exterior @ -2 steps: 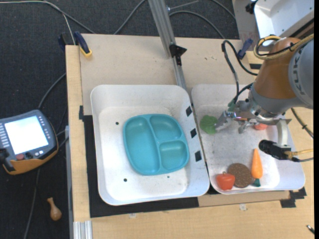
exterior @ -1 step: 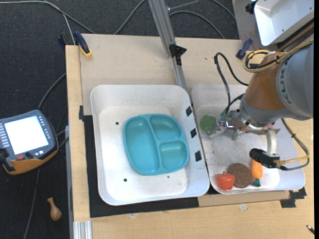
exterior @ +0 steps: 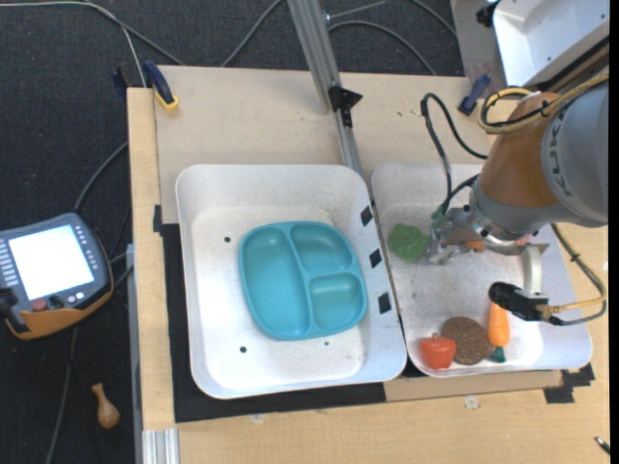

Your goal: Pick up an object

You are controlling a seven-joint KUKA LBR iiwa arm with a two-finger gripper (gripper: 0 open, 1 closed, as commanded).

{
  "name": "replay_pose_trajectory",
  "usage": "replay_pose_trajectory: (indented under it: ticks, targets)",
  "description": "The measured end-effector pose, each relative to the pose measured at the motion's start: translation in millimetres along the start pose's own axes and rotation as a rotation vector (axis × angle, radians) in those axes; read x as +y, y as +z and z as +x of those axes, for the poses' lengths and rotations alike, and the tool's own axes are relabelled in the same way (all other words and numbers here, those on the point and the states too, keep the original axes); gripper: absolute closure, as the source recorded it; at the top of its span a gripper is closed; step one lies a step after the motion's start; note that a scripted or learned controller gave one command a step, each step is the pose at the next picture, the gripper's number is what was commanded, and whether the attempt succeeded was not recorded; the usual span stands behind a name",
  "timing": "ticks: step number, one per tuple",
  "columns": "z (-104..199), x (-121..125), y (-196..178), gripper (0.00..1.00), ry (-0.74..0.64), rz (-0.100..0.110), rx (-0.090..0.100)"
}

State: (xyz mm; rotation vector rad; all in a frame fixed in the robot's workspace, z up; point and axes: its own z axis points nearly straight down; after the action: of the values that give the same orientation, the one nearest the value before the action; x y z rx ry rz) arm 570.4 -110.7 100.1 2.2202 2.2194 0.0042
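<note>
Green object (exterior: 408, 243): a soft-looking, rounded green lump with a paler, slightly ruffled edge, lying on the floor of the right bin (exterior: 426, 303) near its left wall.
Gripper (exterior: 442, 250): low over the right bin, just right of the green object, touching or nearly touching its edge; whether it is apart or together cannot be told.
Left bin (exterior: 208, 356): holds a teal divided tray (exterior: 302, 278).
Right bin, near edge: a red piece (exterior: 437, 352), a brown round piece (exterior: 467, 339) and an orange carrot-like piece (exterior: 498, 325) clustered together.
</note>
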Motion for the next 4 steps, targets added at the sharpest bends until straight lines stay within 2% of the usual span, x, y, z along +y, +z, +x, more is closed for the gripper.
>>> replay_pose_trajectory:
  ticks: [1,3,4]
  targets:
    - [-3.3,2.2,-63.7,1.00,-0.001,-0.003,-0.001]
    - [-8.3,5.9,-153.1,1.00,-0.002,-0.003,-0.001]
    - [46.8,3.9,-138.2,1.00,-0.007,0.006,0.003]
